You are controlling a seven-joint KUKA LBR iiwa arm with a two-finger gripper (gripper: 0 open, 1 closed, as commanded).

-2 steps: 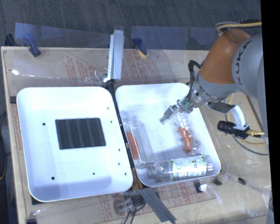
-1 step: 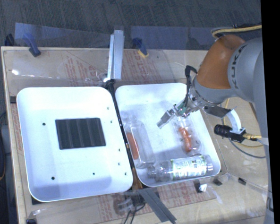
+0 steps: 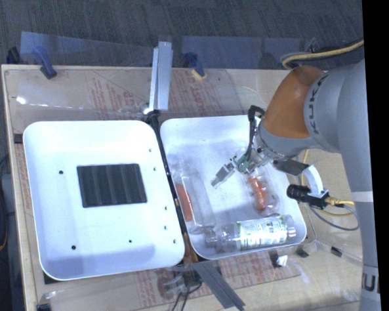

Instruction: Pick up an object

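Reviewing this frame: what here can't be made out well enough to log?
- Gripper: too small and blurred in the camera view to tell how it is set, or whether it touches anything.
- Clear bottle in the right bin: label print too small to read.
- Orange item: partly covered by the arm's wrist; identity unclear.
- Long clear packet by the bin's left wall: transparent, contents blurred.

My wrist hides the top of the orange packet [image 3: 258,190]; my gripper [image 3: 223,176] is too small to read.
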